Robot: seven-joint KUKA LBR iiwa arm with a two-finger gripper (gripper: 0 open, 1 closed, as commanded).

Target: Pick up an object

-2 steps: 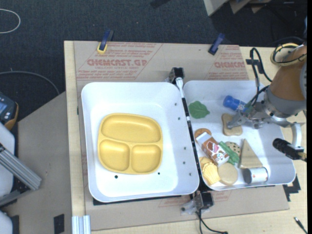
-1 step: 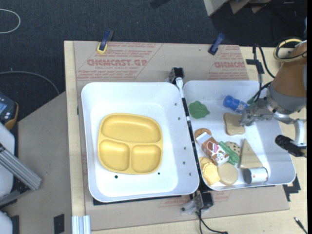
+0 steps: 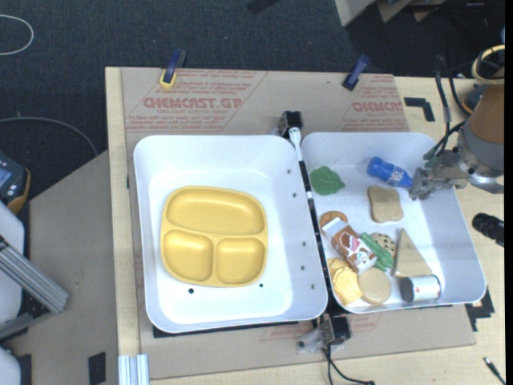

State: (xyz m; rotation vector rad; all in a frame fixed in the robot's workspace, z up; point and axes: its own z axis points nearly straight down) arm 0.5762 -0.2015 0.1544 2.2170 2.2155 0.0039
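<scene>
Setting: dark carpet all round a pale wooden bench (image 3: 240,95) with red lettering, two clamps on its far edge, and two shallow white bins side by side.
Left bin: the white plastic left bin (image 3: 152,167) carries one yellow plastic tray with three compartments (image 3: 214,235), lying near its middle.
Right bin: the white plastic right bin (image 3: 461,231) carries the loose things, most of them heaped toward its near edge.
Count, far half: one green leaf-shaped toy (image 3: 326,180) by the left wall, one blue plastic bottle-like piece (image 3: 388,172), one tan bread-slice toy (image 3: 386,204).
Count, near half: one red and white packet (image 3: 350,243), one green-edged speckled piece (image 3: 380,249), one tan wedge (image 3: 409,255), one silver can (image 3: 422,287) at the near right corner, and what look like two or three round biscuit toys (image 3: 361,285); the heap overlaps, so I may be off by one.
Arm: the grey two-finger gripper (image 3: 423,184) hangs at the right bin's far right part, just beside the blue piece.
Grip: I cannot tell its state from here; nothing visible is lifted.
Progress: by my reckoning the pick is not yet made; every object lies in the bin.
Left to do: close on one object, likely the blue piece, and raise it.
</scene>
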